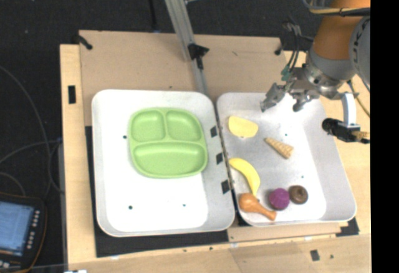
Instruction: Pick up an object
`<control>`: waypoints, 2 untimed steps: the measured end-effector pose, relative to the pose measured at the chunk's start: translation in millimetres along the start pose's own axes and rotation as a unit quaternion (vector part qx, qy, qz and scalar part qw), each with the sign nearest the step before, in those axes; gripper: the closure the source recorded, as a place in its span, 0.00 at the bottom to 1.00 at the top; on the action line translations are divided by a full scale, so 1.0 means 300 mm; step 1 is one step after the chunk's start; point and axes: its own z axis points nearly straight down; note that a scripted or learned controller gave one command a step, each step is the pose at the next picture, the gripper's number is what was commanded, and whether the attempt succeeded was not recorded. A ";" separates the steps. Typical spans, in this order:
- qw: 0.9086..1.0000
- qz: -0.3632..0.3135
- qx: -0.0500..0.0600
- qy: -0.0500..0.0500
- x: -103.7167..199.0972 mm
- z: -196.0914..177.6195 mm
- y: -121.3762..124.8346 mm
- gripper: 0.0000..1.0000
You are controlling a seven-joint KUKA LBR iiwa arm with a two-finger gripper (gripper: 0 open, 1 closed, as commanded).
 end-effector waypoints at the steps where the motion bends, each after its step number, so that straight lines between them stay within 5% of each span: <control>1: 1.000 0.000 0.000 0.000 0.000 0.000 0.000 0.00; 2: 1.000 0.002 0.003 0.000 -0.019 0.182 -0.034 0.00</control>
